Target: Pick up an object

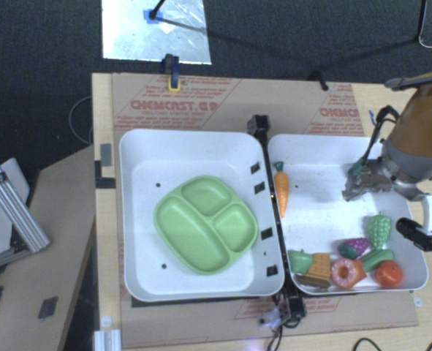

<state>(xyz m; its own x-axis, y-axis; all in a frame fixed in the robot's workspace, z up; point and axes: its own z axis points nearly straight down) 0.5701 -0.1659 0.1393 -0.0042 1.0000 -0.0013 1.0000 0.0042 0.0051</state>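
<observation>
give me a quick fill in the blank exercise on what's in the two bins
1. The green divided plate lies in the ____ bin.
2. The toy carrot in the right bin lies against its ____ wall.
3. The pink donut sits just left of a red ____.
4. The gripper is above the ____ bin.

Missing words: left; left; tomato; right

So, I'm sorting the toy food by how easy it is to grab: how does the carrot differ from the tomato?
The carrot is long, thin and orange with a green top; the tomato is round and red. The carrot lies alone against the right bin's left wall, while the tomato sits in the crowded pile at that bin's front right corner. Both lie in the same bin, apart from the gripper.
</observation>
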